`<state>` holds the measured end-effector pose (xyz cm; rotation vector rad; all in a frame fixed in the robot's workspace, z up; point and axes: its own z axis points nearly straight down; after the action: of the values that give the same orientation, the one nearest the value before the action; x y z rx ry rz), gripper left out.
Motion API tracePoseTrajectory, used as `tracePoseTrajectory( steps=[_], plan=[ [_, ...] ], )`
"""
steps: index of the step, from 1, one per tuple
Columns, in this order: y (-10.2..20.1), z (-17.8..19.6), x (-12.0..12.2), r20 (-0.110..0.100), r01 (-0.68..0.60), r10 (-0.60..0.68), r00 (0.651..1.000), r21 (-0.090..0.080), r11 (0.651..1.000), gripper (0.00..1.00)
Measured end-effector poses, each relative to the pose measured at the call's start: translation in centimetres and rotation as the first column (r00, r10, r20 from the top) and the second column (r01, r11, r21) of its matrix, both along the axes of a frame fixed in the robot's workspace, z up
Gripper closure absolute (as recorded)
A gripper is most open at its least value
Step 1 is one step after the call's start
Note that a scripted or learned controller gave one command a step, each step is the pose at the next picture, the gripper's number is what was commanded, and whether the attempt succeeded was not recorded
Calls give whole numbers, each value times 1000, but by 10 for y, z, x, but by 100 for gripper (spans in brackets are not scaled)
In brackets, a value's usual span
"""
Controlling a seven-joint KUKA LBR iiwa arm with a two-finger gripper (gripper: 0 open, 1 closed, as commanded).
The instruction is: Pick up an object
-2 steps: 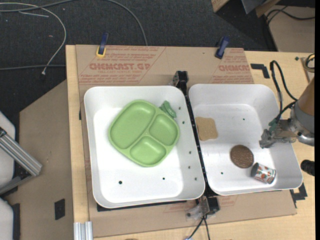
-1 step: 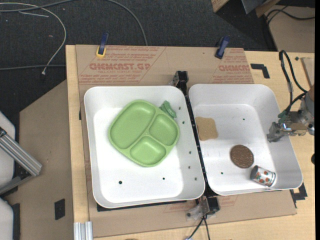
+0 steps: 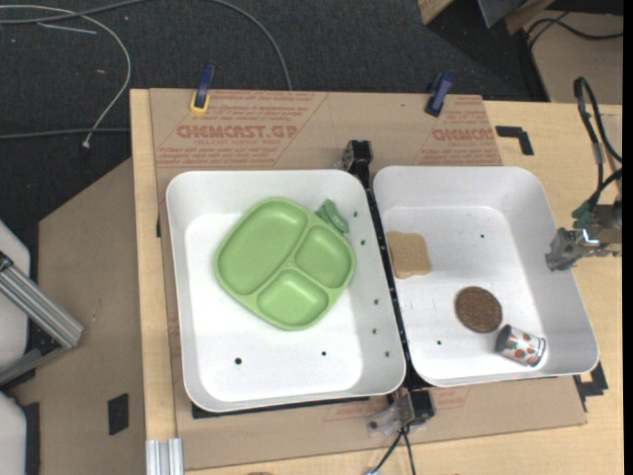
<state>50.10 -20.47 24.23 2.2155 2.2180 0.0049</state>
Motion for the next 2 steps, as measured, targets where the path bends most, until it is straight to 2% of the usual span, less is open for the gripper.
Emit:
tracePoseTrajectory(
  steps=[1, 2],
  plan=[
    [48, 6, -5, -8, -4, 4, 1000, 6, 1000, 100],
    [103, -6, -12, -10, -5, 5, 1000, 7, 1000, 100]
  ],
)
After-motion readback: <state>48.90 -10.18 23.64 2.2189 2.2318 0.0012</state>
